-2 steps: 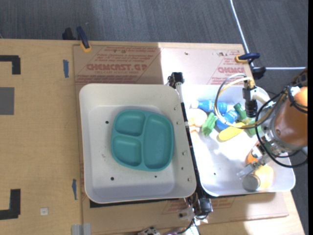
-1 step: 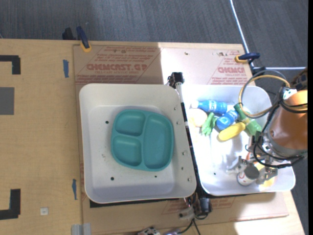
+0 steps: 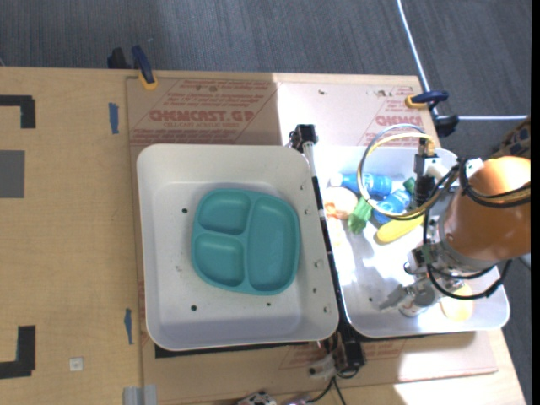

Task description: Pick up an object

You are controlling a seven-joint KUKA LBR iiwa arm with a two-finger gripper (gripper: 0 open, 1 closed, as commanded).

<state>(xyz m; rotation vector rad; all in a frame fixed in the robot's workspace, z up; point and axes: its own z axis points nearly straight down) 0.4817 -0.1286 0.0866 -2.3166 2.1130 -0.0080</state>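
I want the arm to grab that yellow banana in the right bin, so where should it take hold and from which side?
Grip the banana around its middle, coming straight down from above. It lies flat and long, running from lower left to upper right, so set the fingers across its narrow width. The green toy crowds its left end, and the arm's own wrist covers the right end, so the middle is probably the freest part.

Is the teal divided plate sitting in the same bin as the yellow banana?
No, the teal divided plate lies in the left bin, while the yellow banana lies in the right bin.

A robotics lab: taped cardboard bench, clamped white bins, grey carpet.
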